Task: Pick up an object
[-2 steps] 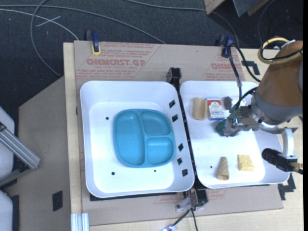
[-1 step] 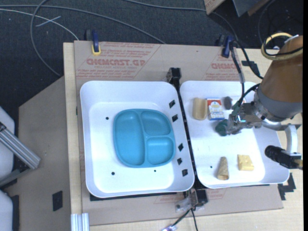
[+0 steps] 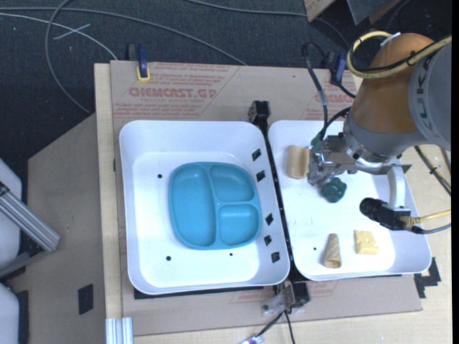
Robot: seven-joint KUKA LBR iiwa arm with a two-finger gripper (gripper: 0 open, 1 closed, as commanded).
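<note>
Four small items in view-R bin: tan chunk up by the divider side, dark green obj mid-bin toward the back, tan cone and pale yellow block nr the front rim, close together but apart. Gripper low over that bin, right at the green obj's upper edge; touching or just above, and clenched, released or grasping, can't tell from this angle. Tan chunk just beside gripper on view-L, crowding that side; cone and block well clear of it. Bare white floor btw green obj and the front pair, more bare floor along the divider side below the chunk. View-L bin w/ blue 3-section plate centred, white margin all round. Bin rims side by side down the middle, black clamp at the seam's far end. Both bins on brown cardboard sheet w/ red print, blue-yellow clamp on its back edge. Dark floor and grey cables beyond.
</note>
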